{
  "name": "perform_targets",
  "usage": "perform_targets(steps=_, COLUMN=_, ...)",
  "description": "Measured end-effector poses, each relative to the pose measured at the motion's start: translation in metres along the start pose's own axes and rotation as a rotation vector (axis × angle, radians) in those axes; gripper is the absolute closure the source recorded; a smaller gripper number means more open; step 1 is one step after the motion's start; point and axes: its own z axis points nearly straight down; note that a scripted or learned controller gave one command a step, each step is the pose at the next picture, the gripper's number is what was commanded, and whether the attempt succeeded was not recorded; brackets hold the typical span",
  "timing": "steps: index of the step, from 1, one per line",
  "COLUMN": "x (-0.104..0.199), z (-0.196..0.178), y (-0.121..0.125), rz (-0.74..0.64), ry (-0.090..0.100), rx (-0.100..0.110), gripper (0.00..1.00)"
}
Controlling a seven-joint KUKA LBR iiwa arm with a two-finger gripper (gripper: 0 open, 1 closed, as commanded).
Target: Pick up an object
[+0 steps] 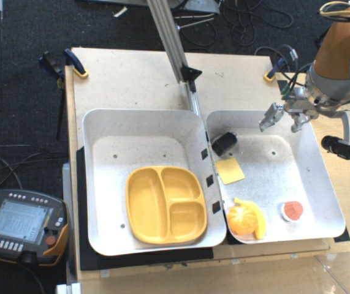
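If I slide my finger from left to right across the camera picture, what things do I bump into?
Control pad → yellow divided plate → black block → orange and yellow toy → red and white piece → robot arm.

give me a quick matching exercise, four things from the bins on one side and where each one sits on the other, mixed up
Things:
1. divided yellow tray
2. black block
3. flat yellow square
4. small red piece

Places:
A. right bin, far left corner
B. left bin, near half
C. right bin, near right corner
D. right bin, by the left wall, just nearer than the black block

Pairs: 1-B, 2-A, 3-D, 4-C
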Motion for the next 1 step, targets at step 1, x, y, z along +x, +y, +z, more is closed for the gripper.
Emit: perform_targets(steps=1, x=0.0, z=0.0, y=0.0, rz=0.0, ry=0.0, rx=0.0, gripper=0.0)
